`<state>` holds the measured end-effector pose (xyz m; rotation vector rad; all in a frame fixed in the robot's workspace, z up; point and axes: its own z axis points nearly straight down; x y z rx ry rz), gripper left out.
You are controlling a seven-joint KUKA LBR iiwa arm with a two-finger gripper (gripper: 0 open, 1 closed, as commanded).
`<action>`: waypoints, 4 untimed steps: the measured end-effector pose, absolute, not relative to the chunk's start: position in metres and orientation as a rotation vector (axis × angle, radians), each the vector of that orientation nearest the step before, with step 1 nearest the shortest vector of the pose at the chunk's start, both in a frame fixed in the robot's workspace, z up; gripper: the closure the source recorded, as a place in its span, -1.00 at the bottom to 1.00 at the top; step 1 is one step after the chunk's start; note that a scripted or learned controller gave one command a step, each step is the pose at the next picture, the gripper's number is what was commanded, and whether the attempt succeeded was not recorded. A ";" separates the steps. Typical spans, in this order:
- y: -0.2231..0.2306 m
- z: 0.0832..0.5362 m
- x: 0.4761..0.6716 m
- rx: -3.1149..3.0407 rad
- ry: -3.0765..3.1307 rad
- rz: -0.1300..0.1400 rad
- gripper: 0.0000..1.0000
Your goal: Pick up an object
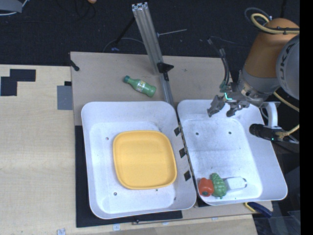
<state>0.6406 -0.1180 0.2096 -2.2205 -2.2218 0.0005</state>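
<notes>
While the desk (44,131) stretches pale and wooden under everything, the two white bins sit side by side on it, and the right bin (264,173) serves as the landmark here. Just to its left, edge touching edge along a row of black clips, lies the left bin (95,146), and a square yellow plate (144,158) with rounded corners lies flat in the middle of that one. Above the right bin's far right corner hangs the grey arm (271,58), its orange band plainly showing. At the arm's end, the gripper (224,109) hovers over the right bin's far edge, and its two fingers (213,107) are spread apart with nothing between them.

From beyond the right bin's far left corner a slanted aluminium rail (151,38) rises away toward the top of the view. A green plastic bottle (140,86) lies on its side on the desk, beyond the left bin and well apart from the right bin's far left corner.

Inside the right bin, near its front edge and toward its left corner, rests a small cluster: a green leafy toy vegetable (219,185), a red toy (206,186) touching it on the left, and a small white object (236,183) just to its right. All three lie well apart from the gripper.
</notes>
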 end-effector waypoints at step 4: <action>-0.104 0.091 0.637 -2.220 -2.221 0.001 -1.00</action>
